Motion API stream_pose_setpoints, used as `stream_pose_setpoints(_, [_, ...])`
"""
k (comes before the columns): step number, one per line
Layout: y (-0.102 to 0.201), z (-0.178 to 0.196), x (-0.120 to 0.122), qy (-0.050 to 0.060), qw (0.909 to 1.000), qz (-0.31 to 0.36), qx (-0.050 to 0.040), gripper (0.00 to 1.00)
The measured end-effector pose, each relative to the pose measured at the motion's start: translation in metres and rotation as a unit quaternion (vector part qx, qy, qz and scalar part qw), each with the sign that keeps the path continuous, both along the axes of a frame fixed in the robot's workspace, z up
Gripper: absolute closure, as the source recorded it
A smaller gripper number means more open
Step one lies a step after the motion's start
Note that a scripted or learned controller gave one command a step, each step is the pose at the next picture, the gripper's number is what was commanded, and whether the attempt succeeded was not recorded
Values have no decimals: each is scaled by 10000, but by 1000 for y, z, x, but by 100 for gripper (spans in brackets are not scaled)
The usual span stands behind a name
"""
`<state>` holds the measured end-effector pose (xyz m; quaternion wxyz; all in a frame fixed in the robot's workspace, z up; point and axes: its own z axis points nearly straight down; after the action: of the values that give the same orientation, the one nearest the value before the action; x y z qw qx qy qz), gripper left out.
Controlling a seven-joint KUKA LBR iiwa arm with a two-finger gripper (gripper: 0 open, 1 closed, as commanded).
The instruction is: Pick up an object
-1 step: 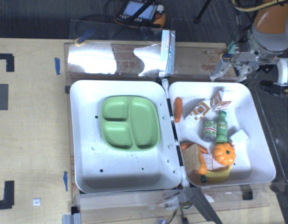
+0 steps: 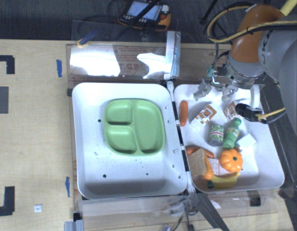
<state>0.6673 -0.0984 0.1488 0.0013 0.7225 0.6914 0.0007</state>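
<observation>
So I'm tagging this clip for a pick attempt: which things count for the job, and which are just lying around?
For the job:
gripper
right bin
carrot
green bottle
small can
orange pumpkin

Lying about:
left bin
green divided tray
handheld pendant

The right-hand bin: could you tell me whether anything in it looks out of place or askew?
Nothing looks spilled or damaged. The toys are heaped loosely in the right bin: the green bottle lies tilted, and the orange pumpkin rests partly on the banana.
</observation>
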Motion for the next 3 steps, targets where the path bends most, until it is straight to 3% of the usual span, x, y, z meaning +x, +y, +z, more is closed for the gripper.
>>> stream_pose_setpoints(1, [-8, -64, -22, 18, 9931, -1175, 11, 0])
stream_pose_setpoints(2, [-7, -52, -21, 3, 9932, -1167, 17, 100])
stream_pose_setpoints(3, [35, 35, -114, 32, 9996, -287, 12, 100])
